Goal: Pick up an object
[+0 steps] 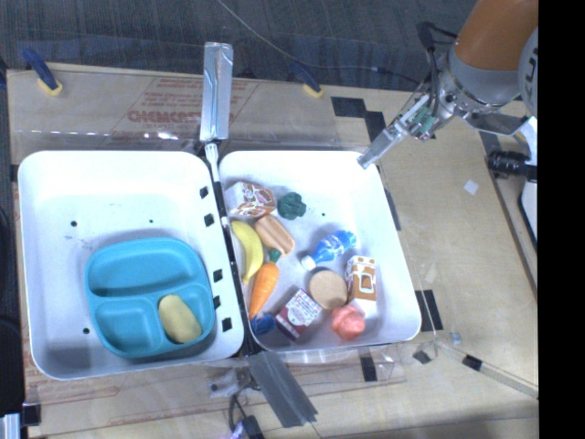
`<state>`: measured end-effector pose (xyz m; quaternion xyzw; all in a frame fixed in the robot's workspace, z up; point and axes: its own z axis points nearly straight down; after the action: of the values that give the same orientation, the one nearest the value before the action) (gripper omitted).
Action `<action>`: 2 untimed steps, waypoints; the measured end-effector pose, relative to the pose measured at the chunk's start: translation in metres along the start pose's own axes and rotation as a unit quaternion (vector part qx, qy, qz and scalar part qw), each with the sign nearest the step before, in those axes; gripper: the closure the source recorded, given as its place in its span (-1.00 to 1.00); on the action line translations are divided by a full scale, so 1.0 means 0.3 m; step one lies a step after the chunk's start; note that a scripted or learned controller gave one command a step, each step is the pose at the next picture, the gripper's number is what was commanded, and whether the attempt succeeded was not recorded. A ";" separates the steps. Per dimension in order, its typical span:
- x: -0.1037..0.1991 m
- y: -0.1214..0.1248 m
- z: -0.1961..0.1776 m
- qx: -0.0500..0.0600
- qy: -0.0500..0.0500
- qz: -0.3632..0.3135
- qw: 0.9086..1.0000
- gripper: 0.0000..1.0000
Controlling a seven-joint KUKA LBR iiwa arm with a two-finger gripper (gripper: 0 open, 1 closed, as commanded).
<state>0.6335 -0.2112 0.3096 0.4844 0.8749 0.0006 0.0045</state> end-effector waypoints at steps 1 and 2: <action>0.057 -0.063 0.587 0.007 0.008 -0.017 1.000 -1.00; 0.142 -0.204 0.720 0.002 0.003 0.015 1.000 -1.00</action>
<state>0.5608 -0.2084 0.0931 0.4971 0.8677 0.0003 0.0004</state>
